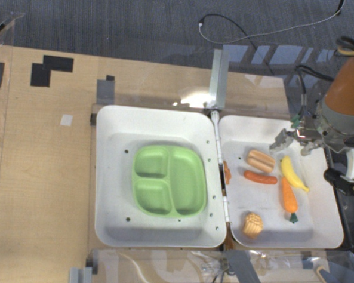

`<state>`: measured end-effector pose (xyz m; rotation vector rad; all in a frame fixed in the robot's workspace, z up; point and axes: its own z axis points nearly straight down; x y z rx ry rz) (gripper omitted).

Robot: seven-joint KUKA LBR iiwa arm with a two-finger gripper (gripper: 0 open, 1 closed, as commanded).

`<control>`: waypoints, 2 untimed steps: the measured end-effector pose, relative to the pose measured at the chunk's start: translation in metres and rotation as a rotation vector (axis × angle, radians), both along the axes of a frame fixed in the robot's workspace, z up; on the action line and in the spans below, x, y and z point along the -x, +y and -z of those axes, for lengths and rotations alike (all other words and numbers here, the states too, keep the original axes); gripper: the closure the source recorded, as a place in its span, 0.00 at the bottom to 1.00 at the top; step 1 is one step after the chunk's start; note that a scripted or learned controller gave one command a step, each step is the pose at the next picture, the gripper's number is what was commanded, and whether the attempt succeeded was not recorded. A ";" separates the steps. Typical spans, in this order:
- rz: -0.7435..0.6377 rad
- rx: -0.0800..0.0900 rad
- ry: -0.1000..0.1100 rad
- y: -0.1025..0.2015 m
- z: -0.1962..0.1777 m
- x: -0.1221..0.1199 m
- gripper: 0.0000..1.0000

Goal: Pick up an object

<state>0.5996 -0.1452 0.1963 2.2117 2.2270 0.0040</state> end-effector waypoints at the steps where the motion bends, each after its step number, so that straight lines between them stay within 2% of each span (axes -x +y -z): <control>1: -0.145 0.003 -0.005 -0.060 0.108 -0.027 0.00; 2: -0.147 0.003 -0.013 -0.059 0.095 -0.030 1.00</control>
